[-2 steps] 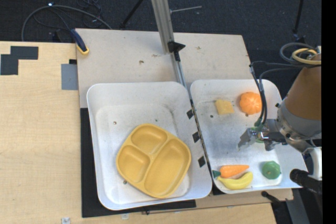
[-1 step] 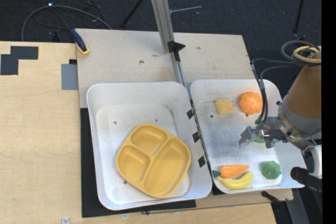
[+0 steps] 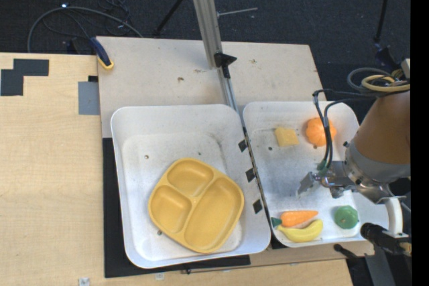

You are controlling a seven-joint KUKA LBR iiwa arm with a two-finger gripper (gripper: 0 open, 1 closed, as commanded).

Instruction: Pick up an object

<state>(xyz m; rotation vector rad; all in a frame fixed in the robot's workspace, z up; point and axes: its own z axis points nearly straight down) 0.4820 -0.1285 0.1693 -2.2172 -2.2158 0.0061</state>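
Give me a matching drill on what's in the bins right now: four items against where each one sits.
Items:
1. divided yellow plate
2. orange ball
3. banana
4. green object

Places:
A. right bin, far end
B. right bin, near right corner
C. left bin
D. right bin, near edge, just below the carrot

Pairs: 1-C, 2-A, 3-D, 4-B

plate (image 3: 196,203) in left bin (image 3: 134,137), carrot (image 3: 299,218) right bin (image 3: 265,177)

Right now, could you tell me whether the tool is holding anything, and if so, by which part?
Nothing is held. The tool hangs over a bare patch of the right bin, apart from the carrot, banana and yellow block.
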